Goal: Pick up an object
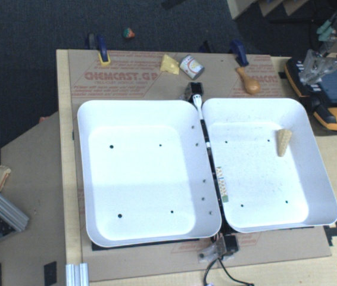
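Note:
A small tan cone [283, 140] lies in the right white bin [322, 177], near its far right side, with its narrow end pointing toward the front. The left white bin [87, 165] shows just its white floor with a few dark dots. A black divider strip [207, 154] runs between the two bins.
Behind the bins on the brown board lie a yellow wedge [169, 65], a small white box [191, 67] and a brown pear-shaped piece [249, 82]. Two blue clamps [102, 49] [237, 52] hold the board's back edge. Metal equipment and cables [318, 64] stand at the far right.

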